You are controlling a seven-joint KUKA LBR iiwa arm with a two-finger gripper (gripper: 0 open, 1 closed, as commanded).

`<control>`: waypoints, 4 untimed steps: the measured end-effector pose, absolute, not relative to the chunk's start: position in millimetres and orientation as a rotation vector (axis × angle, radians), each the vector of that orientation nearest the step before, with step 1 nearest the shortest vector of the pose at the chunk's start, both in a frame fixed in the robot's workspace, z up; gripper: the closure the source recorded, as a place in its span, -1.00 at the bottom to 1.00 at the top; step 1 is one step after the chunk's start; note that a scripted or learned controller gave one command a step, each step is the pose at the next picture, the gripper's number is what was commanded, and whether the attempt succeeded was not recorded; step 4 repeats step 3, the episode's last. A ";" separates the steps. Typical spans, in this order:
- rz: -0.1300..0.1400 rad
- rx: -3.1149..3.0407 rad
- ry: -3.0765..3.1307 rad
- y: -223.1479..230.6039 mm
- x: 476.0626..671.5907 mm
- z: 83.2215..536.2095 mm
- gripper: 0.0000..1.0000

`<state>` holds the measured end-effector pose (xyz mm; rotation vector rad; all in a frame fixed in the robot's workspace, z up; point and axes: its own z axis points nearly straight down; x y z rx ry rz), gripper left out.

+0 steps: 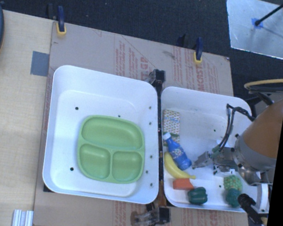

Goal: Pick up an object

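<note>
In the right bin [201,106], a blue bottle [177,153] with a white cap lies along the left wall. A yellow banana [174,168] lies just below it. An orange-red block [183,184] and a dark green pepper [197,196] rest near the front wall. A green broccoli-like piece [232,187] sits at the front right. Above the bottle lies a patterned packet [171,122]. My gripper [206,160] hangs low over the middle of this bin, right of the bottle and banana, with nothing seen in it.
The left bin [62,124] holds a green divided plate [110,149]. The arm's orange band and grey wrist [259,144] cover the right bin's right side, with a black cable looping above. Clamps sit on the far board edge.
</note>
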<state>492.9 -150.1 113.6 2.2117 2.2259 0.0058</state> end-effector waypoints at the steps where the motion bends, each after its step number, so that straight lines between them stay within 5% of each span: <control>1: 0.007 2.209 2.208 -216.5 501.4 271.0 -1.00; 2: -0.008 2.221 2.248 -111.7 473.1 154.0 -1.00; 3: 0.004 2.210 2.234 -58.5 500.3 193.2 -1.00; 4: 0.004 2.210 2.234 -58.5 500.3 193.2 -1.00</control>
